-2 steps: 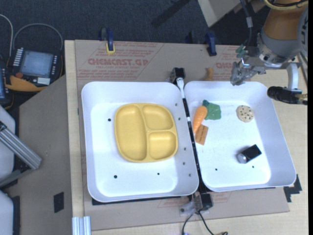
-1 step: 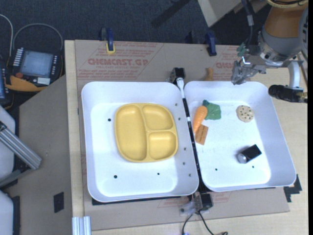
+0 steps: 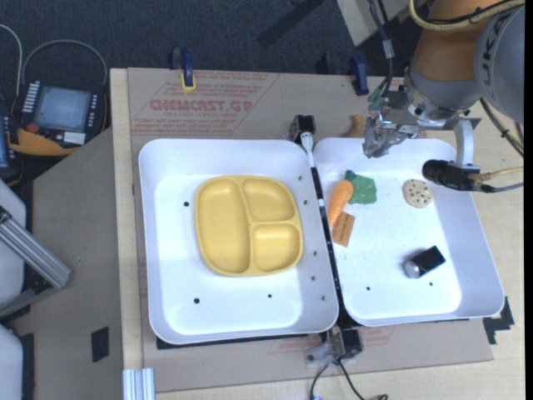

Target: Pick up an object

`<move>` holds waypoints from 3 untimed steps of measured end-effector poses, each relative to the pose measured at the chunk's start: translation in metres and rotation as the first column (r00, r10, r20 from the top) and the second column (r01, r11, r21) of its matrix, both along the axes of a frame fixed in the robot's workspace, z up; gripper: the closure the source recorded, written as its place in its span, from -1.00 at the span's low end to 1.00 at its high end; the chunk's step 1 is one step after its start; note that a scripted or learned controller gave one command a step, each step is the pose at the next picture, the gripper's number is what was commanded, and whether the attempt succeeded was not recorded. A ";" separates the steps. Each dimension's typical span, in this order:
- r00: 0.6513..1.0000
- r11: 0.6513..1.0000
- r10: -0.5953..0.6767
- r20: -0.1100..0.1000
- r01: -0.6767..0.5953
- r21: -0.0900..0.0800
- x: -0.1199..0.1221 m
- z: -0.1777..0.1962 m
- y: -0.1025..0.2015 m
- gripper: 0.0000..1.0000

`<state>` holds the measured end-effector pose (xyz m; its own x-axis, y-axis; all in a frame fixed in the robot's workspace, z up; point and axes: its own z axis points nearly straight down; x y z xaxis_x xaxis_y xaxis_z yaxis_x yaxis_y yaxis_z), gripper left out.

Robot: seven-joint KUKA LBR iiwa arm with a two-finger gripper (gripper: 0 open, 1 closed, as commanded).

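Gripper (image 3: 376, 146) poised high over right bin (image 3: 466, 298), jaw spread impossible to tell. Carrot (image 3: 340, 200) just below and leftward, cookie (image 3: 416, 193) rightward; nothing grasped yet.

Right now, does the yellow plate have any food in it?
Empty. All three compartments of the yellow plate show bare yellow, and it sits alone in the left bin.
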<state>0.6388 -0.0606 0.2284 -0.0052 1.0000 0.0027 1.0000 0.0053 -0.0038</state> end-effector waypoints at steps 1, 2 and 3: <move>1.000 1.000 0.000 -0.001 0.000 0.000 -0.021 -0.005 0.045 1.00; 1.000 1.000 0.001 -0.001 -0.001 0.000 -0.037 -0.014 0.096 1.00; 1.000 1.000 0.001 0.002 -0.001 0.000 -0.052 -0.001 0.146 1.00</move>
